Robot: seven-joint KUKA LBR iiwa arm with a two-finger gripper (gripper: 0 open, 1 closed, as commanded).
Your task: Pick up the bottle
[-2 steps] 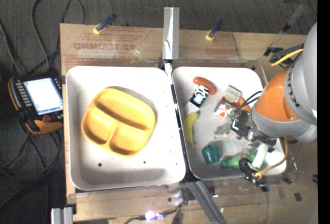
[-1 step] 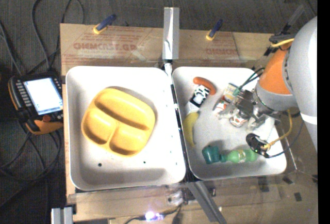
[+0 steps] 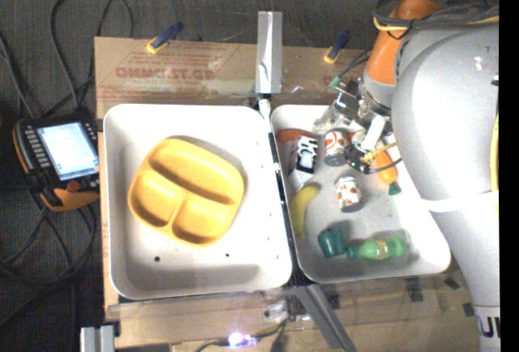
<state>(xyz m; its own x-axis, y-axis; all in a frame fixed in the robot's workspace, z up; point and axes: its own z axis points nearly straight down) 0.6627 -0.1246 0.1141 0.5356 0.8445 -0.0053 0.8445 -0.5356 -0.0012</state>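
Observation:
The bottle [image 3: 375, 248] is green with a yellowish middle and lies on its side near the front edge of the right bin [image 3: 426, 257]. My gripper [image 3: 353, 130] hangs over the back part of that bin, well behind the bottle and apart from it. It is just above a red and white can [image 3: 335, 147]. The grey arm comes in from the right and covers the bin's right side.
In the right bin: a teal cup [image 3: 330, 242] touching the bottle's left end, a white patterned cup [image 3: 348, 193], a banana [image 3: 302, 207], a black and white pack [image 3: 304, 152], an orange carrot-like piece [image 3: 387, 171]. A yellow divided plate [image 3: 186, 190] lies in the left bin [image 3: 122, 261].

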